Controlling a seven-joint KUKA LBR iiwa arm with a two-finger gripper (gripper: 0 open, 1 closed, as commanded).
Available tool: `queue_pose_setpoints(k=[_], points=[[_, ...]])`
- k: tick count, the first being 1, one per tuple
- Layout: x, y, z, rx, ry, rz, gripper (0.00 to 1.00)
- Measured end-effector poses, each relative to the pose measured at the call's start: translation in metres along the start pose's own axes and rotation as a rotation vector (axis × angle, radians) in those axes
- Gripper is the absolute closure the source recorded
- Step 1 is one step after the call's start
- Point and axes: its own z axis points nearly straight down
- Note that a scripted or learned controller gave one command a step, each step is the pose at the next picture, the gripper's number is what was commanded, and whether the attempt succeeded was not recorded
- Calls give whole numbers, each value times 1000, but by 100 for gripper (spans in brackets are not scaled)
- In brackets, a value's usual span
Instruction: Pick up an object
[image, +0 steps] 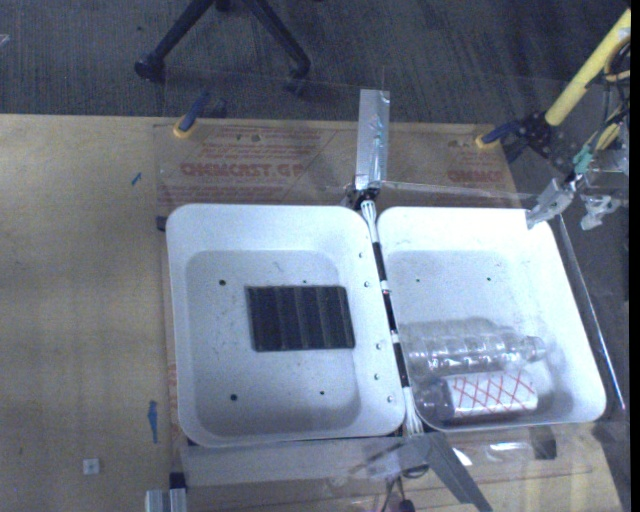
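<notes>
On the left side of the wooden bench (70, 300), the left shallow white plastic bin (195, 250) holds a dark grey ribbed rectangular block (300, 318). We find it lying flat near the middle of the bin floor, well apart from the gripper (562, 197), which stands far to its right and farther back. The block shows lengthwise grooves across its top face. Bare floor surrounds it on all four sides, and it touches no wall.

Between the two bins we note a thin seam tied with white fastenings (385, 300).

The right shallow white plastic bin (450, 235) holds two items in its near half. A clear plastic bottle (480, 348) lies on its side, neck pointing right. Just beside it on the near side lies a rounded packet with a red and white lattice pattern (492, 394), close to the near wall. We cannot confirm whether the two touch. The far half of this bin's floor is bare.

At the right bin's far right corner we find the gripper, a pale metallic piece over the rim, well apart from the bottle and the packet. We cannot tell from this view whether it is open or closed. Nothing is seen in its grasp.
</notes>
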Motion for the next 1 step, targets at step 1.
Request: queue_pose_setpoints(k=[1], points=[[37,-2,20,1,-1,-84,0]])
